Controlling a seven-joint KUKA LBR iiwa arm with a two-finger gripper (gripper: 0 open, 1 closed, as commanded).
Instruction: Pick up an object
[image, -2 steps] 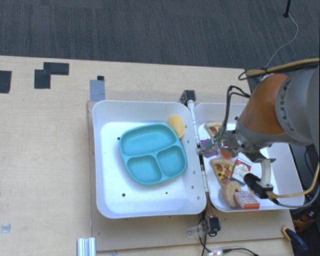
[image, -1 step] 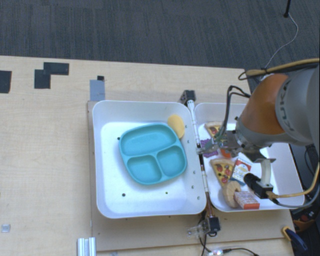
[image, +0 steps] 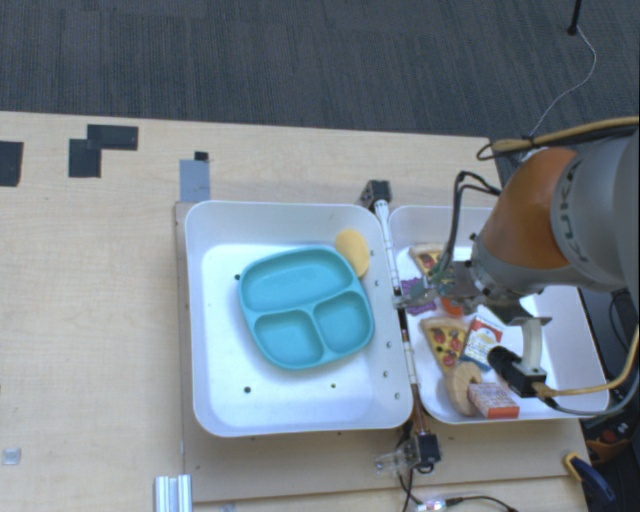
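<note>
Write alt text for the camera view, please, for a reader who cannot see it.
A grey arm with an orange band reaches from the right down into the right bin, which holds toy pizza slices and other small items. The left bin holds a teal divided plate with a yellow object at its upper right edge.

Teal tray (image: 305, 306), yellow lump (image: 352, 250), possibly lemon.

A pale wooden worktop (image: 90, 300) carries two shallow white bins side by side, the left bin (image: 215, 400) and the right bin (image: 570, 310), with black tape patches (image: 100, 150) near its far left edge.
</note>
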